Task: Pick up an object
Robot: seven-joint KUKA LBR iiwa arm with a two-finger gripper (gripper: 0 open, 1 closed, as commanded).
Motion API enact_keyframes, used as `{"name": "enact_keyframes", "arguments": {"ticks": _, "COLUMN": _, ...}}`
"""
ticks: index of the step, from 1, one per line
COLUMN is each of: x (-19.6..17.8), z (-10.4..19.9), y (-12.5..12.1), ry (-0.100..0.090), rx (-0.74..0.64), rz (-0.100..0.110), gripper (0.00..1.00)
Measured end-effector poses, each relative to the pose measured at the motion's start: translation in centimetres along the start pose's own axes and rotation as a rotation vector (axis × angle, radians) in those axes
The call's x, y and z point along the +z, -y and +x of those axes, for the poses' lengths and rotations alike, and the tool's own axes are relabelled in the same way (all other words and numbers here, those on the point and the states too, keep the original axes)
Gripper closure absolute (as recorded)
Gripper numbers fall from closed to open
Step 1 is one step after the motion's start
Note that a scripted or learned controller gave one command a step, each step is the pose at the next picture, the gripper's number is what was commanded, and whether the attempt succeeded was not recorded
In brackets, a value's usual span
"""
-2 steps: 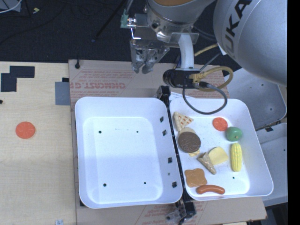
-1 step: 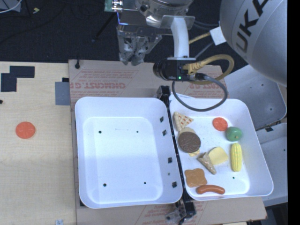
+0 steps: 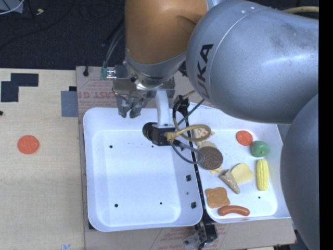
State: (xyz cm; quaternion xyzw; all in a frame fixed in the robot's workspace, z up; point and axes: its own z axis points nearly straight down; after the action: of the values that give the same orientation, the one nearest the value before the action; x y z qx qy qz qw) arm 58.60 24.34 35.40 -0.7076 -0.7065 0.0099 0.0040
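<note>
Looking down on the tabletop point(image 3: 41, 191) now, a pale wood-grain surface running out to the left. Dark blue-black squares point(image 3: 21, 85) and a grey patch point(image 3: 68, 103) are marked on it near the back, and a flat orange disc point(image 3: 28, 144) lies out on its own, well apart from everything else. Sitting on it is a brown cardboard sheet point(image 3: 91, 90) with red print, and on that sheet, two shallow white bins side by side: the left bin point(image 3: 99, 191) is the larger in view, and the right bin point(image 3: 270, 204) is touching it along one edge.
</note>
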Motion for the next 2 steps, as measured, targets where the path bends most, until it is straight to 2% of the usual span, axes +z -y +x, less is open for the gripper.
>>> {"name": "enact_keyframes", "arguments": {"ticks": 1, "x": -1.1, "z": 0.0, "y": -0.2, "ry": -0.008, "rx": 0.002, "rz": -0.017, "gripper": 0.0}}
{"name": "enact_keyframes", "arguments": {"ticks": 2, "x": -17.2, "z": -0.1, "y": -1.7, "ry": -0.014, "rx": -0.004, "rz": -0.035, "gripper": 0.0}}
